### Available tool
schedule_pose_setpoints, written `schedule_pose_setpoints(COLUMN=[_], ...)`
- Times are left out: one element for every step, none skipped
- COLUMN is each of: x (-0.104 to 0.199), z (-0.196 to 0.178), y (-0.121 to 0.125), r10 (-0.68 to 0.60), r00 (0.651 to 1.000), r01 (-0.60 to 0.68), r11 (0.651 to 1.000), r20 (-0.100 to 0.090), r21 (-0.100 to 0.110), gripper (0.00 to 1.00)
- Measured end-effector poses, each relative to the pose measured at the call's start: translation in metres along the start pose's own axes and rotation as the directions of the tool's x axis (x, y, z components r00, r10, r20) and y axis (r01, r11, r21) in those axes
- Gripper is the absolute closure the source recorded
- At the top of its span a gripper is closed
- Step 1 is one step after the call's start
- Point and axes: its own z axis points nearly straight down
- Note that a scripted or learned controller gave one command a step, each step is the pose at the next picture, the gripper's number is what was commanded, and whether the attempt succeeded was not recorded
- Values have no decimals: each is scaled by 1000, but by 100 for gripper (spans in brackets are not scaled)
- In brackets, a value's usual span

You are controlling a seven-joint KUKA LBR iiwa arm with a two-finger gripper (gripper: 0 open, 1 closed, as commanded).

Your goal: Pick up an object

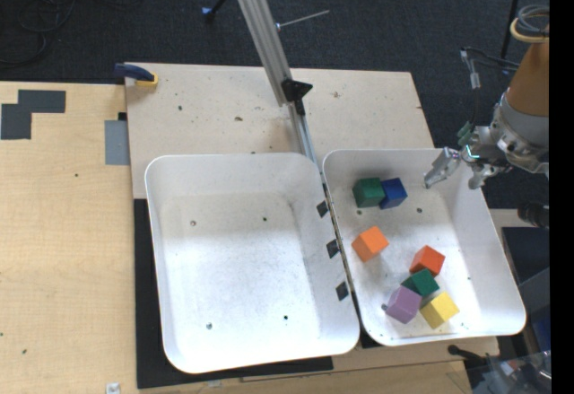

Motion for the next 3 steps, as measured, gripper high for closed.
schedule_pose_setpoints(x=[0, 4, 7], z=[-3, 41, 91], y=[1, -2, 7], r10=[-4, -2, -5], r00=[1000, 1000, 1000], r01=[4, 2, 5], r11=[1000, 1000, 1000], r20=[2, 1, 0], r21=[-5, -1, -1], gripper=[0, 0, 0])
